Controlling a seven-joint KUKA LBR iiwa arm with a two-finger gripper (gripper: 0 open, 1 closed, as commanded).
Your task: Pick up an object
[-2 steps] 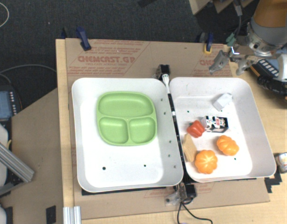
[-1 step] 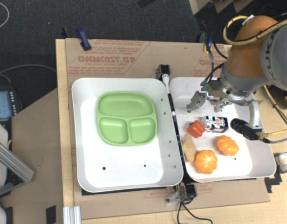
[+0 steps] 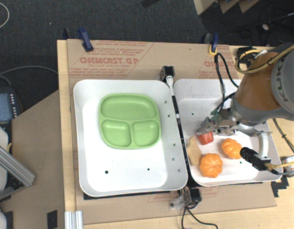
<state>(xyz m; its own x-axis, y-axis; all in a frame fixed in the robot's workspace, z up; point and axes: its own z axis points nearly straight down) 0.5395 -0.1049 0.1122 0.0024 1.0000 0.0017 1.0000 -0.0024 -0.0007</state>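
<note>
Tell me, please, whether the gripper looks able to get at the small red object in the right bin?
Probably yes: the gripper hangs directly above the red object, with nothing between them.

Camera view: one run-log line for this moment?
arm: over right bin | hand: above red object | two orange objects: in bin | green tray: left bin

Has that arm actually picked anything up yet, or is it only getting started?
Nothing looks lifted yet. The arm's gripper is down in the right bin, right over a small red object; whether it grips that cannot be told from here. Two orange fruits lie on the bin floor, and the green divided plate sits in the left bin. Gripping and raising an object remain.
</note>
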